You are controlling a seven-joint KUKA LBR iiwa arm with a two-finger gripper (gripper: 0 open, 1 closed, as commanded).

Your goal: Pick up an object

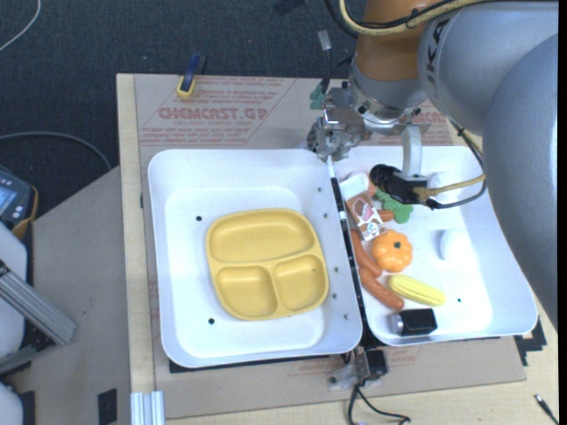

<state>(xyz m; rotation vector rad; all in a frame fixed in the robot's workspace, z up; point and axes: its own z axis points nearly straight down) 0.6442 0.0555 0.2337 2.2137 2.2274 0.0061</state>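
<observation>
Gripper (330,142) hovers at the back rim of the right bin (496,264), about 12 o'clock from the toy pile; cannot tell its state. Orange pumpkin (392,251) sits mid-pile, corn cob (416,289) at its 5 o'clock. Best descend vertically on the pumpkin, clear of the rim.

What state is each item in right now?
Yellow tray: flat in left bin, upright.
Pumpkin: lying free in right bin.
Corn: lying loose below pumpkin.
Black block: resting at near rim.
Pincer: over the bins' divide.
</observation>
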